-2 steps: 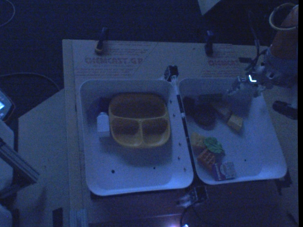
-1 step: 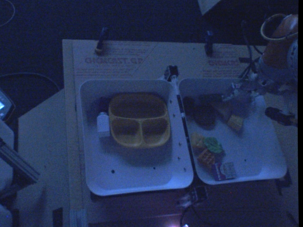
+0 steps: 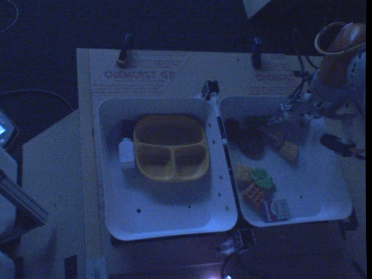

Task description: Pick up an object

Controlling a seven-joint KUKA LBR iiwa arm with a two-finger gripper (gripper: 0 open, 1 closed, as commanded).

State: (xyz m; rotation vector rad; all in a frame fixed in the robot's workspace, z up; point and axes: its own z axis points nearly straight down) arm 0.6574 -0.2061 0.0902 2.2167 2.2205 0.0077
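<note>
The scene is very dim. My gripper (image 3: 295,111) hangs over the far part of the right bin (image 3: 325,185), reaching in from the right. Just below it lie a dark round object (image 3: 251,142) and a small yellow block (image 3: 288,150). Nearer the front of that bin sit a green item (image 3: 263,178), an orange item (image 3: 253,193) and a small printed box (image 3: 276,209). I see nothing clearly held in the gripper.
The left bin (image 3: 116,208) holds a yellow divided plate (image 3: 171,147) with a small white object (image 3: 126,152) at its left side. A ridge (image 3: 225,156) separates the two bins. Clamps (image 3: 124,50) stand at the bench's far edge.
</note>
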